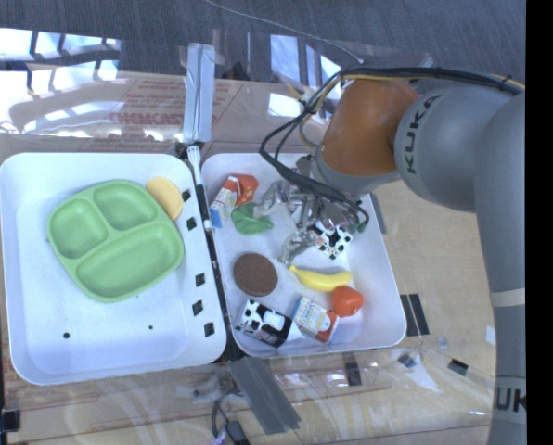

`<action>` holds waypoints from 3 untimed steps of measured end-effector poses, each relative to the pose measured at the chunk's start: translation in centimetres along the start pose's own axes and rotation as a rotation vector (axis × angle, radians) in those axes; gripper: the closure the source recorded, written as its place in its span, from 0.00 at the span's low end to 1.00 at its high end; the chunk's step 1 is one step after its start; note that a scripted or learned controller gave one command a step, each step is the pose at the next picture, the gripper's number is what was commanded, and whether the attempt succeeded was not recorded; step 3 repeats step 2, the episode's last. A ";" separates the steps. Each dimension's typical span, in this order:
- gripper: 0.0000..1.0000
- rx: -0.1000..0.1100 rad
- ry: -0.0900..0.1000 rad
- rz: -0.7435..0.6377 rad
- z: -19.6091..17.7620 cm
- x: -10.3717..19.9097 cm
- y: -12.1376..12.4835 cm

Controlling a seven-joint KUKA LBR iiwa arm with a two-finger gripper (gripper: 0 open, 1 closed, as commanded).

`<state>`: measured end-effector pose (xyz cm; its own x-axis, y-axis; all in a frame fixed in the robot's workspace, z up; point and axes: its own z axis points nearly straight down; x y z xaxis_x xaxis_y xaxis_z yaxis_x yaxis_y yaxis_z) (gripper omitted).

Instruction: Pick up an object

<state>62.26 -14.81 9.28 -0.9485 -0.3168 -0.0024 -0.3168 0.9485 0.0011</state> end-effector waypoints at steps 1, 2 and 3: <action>0.00 0.005 -0.002 -0.008 -6.2 7.0 0.1; 0.00 -0.003 0.003 -0.090 0.3 2.1 2.9; 0.00 -0.003 0.003 -0.090 0.3 2.1 2.9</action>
